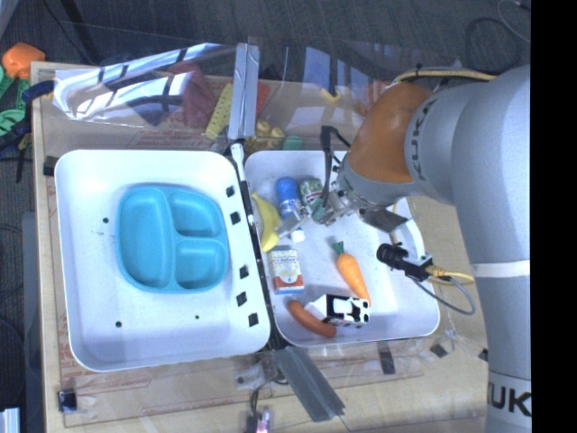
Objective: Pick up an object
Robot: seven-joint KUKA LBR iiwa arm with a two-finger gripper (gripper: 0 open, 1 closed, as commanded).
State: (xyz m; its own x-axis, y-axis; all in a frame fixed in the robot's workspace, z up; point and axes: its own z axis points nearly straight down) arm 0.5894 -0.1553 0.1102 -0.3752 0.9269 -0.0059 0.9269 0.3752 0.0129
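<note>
Can: small green-and-silver can point(311, 190) in the right bin point(410, 318), upper-left area, just beside the blue bottle point(287, 196); looks like the nearest candidate to the gripper.
Gripper: gripper point(326, 207) low over the right bin, just below and right of the can; the arm wrist covers it, so I cannot tell whether it's spread or pressed together. Nothing visibly pinched.
Arm: comes in from the right, orange band point(383, 142) above the wrist, black cable fitting point(403, 261) hanging over the bin's right side.
Other right-bin items: banana point(265, 221) along the left wall, small carton point(286, 269) below it, carrot point(351, 273) mid-bin, sausage point(311, 318) and black-and-white cow toy point(347, 309) near the front wall.
Left bin: left bin point(81, 332) holds a blue divided tray point(173, 238), well apart from the action.
Step in hand (judgement): approach/descent onto a target, grasp not confirmed.
How to do it well: centre over one item only. Can and bottle sit close together, so a wide straddle risks catching both or knocking one over. Approach straight down, close across the can's narrow axis, then lift slowly.
Fallback: carrot lies apart from its neighbours, so it's the cleaner pick; grip across its thick end.
Risk: round can may roll or squirt out; check it's between the fingers before calling success.
</note>
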